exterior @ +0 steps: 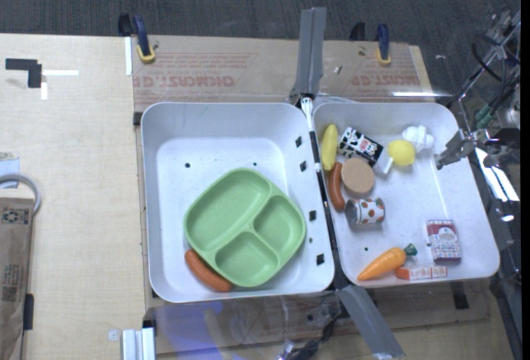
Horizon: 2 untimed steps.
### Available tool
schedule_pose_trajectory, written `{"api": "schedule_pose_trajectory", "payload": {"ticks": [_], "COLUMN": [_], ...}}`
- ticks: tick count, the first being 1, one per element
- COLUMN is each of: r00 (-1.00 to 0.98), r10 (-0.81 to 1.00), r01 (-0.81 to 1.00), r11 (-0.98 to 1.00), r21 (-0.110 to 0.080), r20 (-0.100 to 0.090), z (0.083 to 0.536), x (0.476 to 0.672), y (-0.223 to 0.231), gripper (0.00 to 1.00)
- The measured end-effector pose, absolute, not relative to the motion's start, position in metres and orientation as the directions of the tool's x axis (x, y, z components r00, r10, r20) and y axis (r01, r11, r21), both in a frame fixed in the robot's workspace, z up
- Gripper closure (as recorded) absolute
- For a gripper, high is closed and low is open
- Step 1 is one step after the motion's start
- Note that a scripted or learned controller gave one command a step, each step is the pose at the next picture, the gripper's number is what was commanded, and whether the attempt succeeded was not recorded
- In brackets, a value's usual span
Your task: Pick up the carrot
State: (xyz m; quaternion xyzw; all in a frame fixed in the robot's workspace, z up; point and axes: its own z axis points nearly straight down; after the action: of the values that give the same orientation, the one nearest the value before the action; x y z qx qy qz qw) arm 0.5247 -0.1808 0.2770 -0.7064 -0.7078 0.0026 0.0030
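Tool (455, 150) hangs at the right bin's (464, 201) right rim; open or closed, I cannot tell. Well apart, toward the view's lower left, the carrot (385, 263) lies by that bin's front wall, tip left, green top right. 1 green plate (246, 226) sits in the left bin (215, 143).

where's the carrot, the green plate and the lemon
carrot (381, 265), camera view, middle of its orange body
green divided plate (228, 205), camera view, bare floor of its largest compartment
lemon (401, 153), camera view, middle of its yellow skin
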Motion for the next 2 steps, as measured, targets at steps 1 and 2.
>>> {"api": "schedule_pose_trajectory", "payload": {"ticks": [1, 2], "r00": [-0.012, -0.147], "r10": [1.0, 0.989], "r01": [1.0, 0.989], "r11": [0.012, 0.147], "r21": [-0.006, -0.007], "r20": [0.002, 0.003], "z": [0.108, 0.125], "x": [0.509, 0.477], "y": [-0.152, -0.109], "gripper": [0.0, 0.0]}}
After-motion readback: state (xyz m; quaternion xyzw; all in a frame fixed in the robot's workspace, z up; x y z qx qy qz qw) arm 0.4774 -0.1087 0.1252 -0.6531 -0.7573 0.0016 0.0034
